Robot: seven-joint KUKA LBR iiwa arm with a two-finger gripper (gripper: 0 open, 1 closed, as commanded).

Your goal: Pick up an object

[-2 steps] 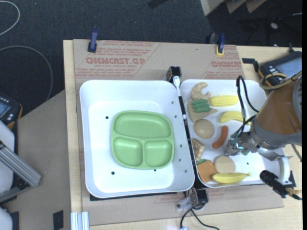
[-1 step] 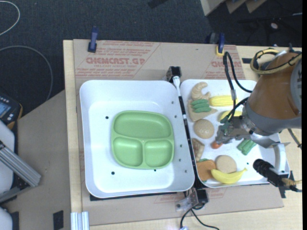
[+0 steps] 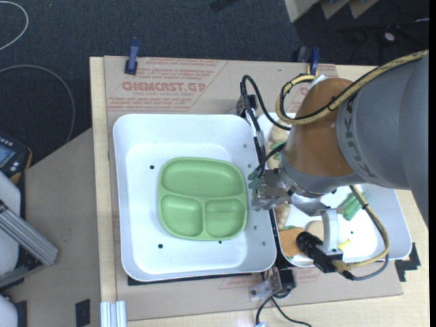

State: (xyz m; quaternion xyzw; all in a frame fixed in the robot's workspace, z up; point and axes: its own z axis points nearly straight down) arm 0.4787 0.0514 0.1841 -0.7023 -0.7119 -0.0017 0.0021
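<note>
Right bin [image 3: 398, 234] largely behind arm [image 3: 368, 135]

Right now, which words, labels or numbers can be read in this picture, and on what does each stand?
"CHEMCAST G P", red print on the brown sheet behind the left bin.
Smaller red lines above and below it: too blurred to read.
Faint red print on the sheet's front edge: unreadable.
Green divided plate: no text visible.

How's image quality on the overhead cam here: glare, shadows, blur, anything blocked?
Camera view: even, soft light with only faint shadows; the left white bin is bright, nearly washed out, but the green divided plate reads crisp. The arm looms large and slightly soft near the lens, covering most of the right bin. The gripper area is cluttered by cables, so its detail is hard to read.
</note>
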